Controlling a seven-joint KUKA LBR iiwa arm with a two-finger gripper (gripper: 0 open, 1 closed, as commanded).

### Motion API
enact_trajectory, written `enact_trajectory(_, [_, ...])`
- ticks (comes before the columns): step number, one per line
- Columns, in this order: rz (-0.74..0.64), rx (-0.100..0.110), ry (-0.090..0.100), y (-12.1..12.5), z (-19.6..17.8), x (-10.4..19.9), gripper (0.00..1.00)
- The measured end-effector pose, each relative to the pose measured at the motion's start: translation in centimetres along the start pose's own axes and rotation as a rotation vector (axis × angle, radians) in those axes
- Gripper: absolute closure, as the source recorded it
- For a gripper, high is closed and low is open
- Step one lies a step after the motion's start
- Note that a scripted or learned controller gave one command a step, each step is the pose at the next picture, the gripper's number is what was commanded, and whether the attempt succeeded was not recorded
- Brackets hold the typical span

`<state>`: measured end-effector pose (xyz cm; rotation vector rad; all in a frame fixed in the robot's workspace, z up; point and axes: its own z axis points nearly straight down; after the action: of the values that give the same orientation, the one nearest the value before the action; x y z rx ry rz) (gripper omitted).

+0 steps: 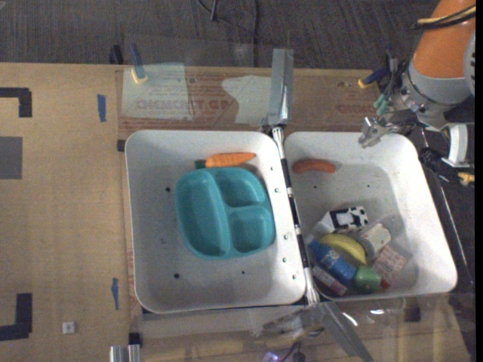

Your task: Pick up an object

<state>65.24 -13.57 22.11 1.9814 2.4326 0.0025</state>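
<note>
Nearest clutter: a heap sits in the near corner of the right bin [430,202], made up of a yellow banana [343,245], a blue bottle [336,264], a green piece [367,278] and a black-and-white carton [347,219], all touching or overlapping.
Left bin: the left bin [147,202] holds a teal divided tray [224,211], with an orange carrot [230,159] just beyond the tray's far edge.
Likeliest target: I'd pick the orange sausage [314,167], which lies alone near the far wall of the right bin, well apart from the heap.
Sausage axis: it lies crosswise in the view, roughly parallel to the far wall.
Gripper: the gripper [375,129] hovers over the far right rim of the right bin; from where I stand its tip is too small and cluttered with wires to tell whether it is spread or closed, and nothing is seen in it.
Key relation: the sausage lies to the view's left of the gripper and slightly nearer, so the reach goes leftward and down.
Risk: the far wall is close behind the sausage.
</note>
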Motion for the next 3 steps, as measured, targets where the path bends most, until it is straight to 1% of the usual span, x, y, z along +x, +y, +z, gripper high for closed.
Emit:
enact_trajectory(1, [-0.001,0.001,0.0,0.0,0.0,0.1,0.0])
enact_trajectory(2, [-0.102,0.002,0.002,-6.2,-0.9,3.9,0.0])
enact_trajectory(3, [-0.251,0.001,0.002,-13.8,12.2,-1.5,0.0])
